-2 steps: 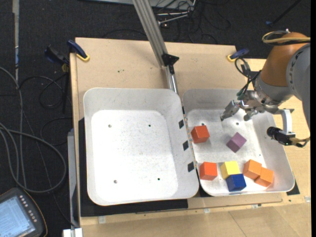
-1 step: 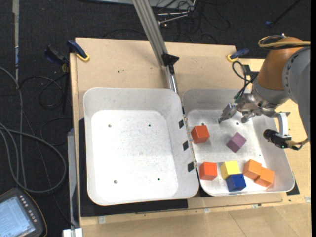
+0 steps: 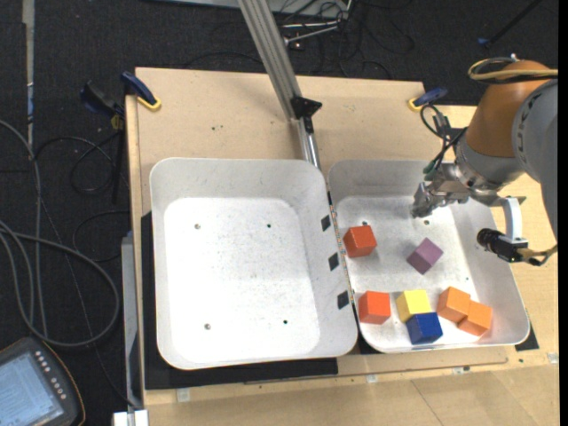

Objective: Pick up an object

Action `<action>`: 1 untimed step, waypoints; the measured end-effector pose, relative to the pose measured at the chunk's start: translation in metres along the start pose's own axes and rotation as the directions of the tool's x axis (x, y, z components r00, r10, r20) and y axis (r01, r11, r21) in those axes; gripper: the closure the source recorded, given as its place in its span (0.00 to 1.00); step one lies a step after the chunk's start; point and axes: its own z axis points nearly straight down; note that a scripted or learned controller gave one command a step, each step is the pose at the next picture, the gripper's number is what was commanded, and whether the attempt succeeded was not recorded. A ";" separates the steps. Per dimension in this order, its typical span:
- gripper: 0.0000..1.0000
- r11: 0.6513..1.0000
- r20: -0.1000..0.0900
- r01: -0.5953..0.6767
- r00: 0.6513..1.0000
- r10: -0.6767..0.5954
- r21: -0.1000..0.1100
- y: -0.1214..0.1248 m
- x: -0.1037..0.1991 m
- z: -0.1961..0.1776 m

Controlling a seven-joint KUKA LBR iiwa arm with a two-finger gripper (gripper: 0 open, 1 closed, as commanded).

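Camera view puts the blocks at the near edge of the right bin (image 3: 519, 327): a blue block (image 3: 425, 327) with a yellow block (image 3: 413, 304) touching it at 11 o'clock, orange ones either side. Farther back, the purple block (image 3: 425, 256) lies alone, so I judge it the easiest pick. Just beyond it at 12 o'clock hangs the gripper (image 3: 423, 204), nothing between its tips, its spread impossible to tell; it should drop straight down, centred over that block

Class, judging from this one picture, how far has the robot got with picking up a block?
Done: the pincer is over the right bin. In hand: nothing visible; it hangs above and apart from the purple block. Left: descend, grip and lift a block.
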 end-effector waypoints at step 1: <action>1.00 1.000 0.001 -0.003 1.000 0.003 -0.006 0.005 -0.006 -0.063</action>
